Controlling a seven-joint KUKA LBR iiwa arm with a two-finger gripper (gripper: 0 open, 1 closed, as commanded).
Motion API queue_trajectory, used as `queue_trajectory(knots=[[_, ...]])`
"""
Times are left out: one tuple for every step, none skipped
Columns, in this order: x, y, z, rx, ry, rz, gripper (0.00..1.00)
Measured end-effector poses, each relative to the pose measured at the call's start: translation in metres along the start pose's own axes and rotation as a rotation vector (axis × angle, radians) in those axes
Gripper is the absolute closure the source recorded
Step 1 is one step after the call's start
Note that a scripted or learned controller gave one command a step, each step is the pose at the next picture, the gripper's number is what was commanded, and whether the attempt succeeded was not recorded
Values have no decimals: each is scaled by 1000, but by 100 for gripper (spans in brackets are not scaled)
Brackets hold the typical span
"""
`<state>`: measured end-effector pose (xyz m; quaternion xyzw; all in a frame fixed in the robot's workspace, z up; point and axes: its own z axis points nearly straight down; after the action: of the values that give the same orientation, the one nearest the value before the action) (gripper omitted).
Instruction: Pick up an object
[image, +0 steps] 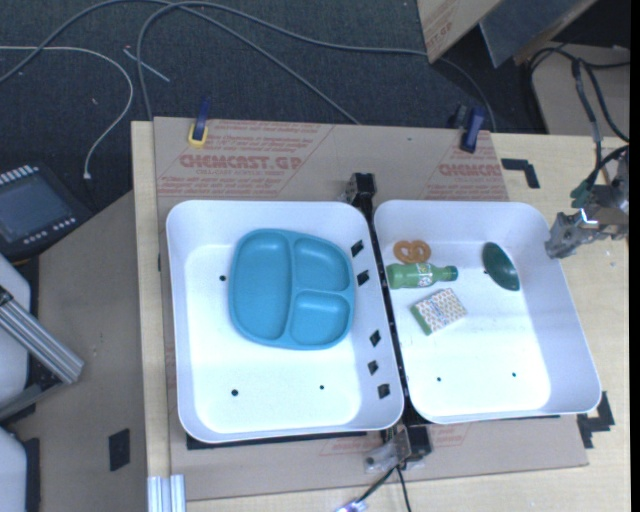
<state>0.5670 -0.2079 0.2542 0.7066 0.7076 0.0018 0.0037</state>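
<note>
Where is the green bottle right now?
The green bottle lies on its side in the right bin, near its left wall, just below the pretzel and above the patterned packet.

Blue divided plate (292, 288), green bottle (421, 274), dark green spoon (500, 266), white bins (200, 330)

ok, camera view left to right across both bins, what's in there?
Blue divided plastic plate in the left bin → green plastic bottle lying on its side → dark green leaf-shaped piece → gripper at the right bin's rim. Pretzel and patterned packet overlap the bottle's span, so they are omitted.
</note>
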Motion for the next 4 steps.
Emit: queue_trajectory(knots=[[48, -2, 12, 10, 5, -3, 100], [107, 3, 21, 10, 6, -5, 100], [157, 9, 22, 9, 5, -4, 100], [214, 10, 14, 6, 6, -6, 100]])
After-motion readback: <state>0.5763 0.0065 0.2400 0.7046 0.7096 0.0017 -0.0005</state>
